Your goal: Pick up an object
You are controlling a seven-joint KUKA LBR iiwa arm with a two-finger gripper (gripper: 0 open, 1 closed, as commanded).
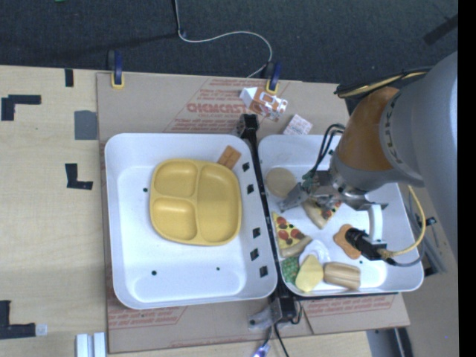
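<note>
My gripper (311,195) hangs low over the middle of the right bin (394,222), under the grey arm with its orange band (368,136). Just below it lies a tan wedge of toy food (320,214). A round beige disc (280,181) lies to its left. A pizza slice (288,233) is below that. An orange-brown cookie (346,240), a yellow pear-shaped fruit (309,274) and a bread roll (342,275) lie toward the bin's near edge. Nothing is visibly lifted.
The left bin (126,199) holds a yellow divided plate (197,201) and a small brown block (229,156) by the divider. Paper tags (264,103) and a cable (223,36) lie behind the bins on the cardboard.
</note>
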